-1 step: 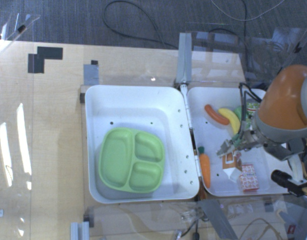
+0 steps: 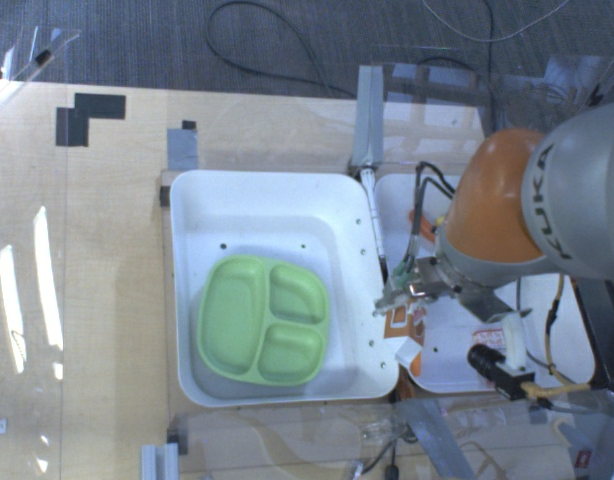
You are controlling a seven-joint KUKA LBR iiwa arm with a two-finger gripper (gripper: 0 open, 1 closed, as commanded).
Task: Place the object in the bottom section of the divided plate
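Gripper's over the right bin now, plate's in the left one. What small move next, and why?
Probably a short descent in place. The gripper hangs at the right bin's left edge over an orange-and-white object, with nothing visibly between its fingers, while the green divided plate sits in the left bin.

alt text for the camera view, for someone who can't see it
A grey robot arm with an orange band reaches from the right over the right white bin, its gripper low near the divider. In the left white bin lies a green divided plate.
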